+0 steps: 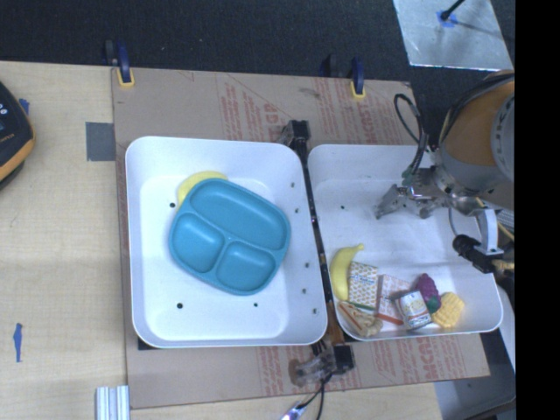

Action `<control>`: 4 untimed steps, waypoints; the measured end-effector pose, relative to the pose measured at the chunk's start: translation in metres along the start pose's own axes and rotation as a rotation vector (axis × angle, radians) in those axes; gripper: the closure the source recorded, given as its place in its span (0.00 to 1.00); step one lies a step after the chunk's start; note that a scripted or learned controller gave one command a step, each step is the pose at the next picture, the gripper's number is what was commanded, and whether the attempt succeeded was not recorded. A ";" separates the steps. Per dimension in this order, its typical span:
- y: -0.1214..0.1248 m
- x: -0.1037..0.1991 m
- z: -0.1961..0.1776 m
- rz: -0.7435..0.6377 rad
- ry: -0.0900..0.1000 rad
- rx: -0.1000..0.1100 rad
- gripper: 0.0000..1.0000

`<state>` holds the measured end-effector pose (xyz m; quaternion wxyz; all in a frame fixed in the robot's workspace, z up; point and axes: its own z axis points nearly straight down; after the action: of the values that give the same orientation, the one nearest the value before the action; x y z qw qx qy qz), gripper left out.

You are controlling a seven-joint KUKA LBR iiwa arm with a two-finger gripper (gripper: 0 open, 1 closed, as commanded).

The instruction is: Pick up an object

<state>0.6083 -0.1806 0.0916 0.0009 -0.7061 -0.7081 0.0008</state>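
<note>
From the camera view we see two white bins side by side on the bench. The left bin (144,234) holds a blue divided plate (229,235), three compartments facing up, lying tilted over a yellow piece (198,183) that peeks out at the plate's far-left edge. The right bin (367,169) holds a cluster of small things along its near wall: a yellow banana (342,268) at the cluster's left end, curved and resting close to the wall the bins share; just right of the banana a patterned cracker-like packet (362,282); in front of that a flat sandwich-like piece (357,317); then a small can (412,308), a purple grape-like piece (427,287), and a yellow knobbly piece (450,309) at the right end.

We see the gripper (395,205) low in the right bin, farther back than the banana and to its right, well apart from it, over bare bin floor. Its fingers (386,206) are spread apart with nothing between them. The grey arm with its orange band (477,129) comes in beyond the gripper.
</note>
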 end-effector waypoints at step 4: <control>0.048 0.087 -0.003 -0.001 0.000 0.000 0.00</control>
<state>0.6564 -0.0939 0.0944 0.0009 -0.7055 -0.7087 0.0008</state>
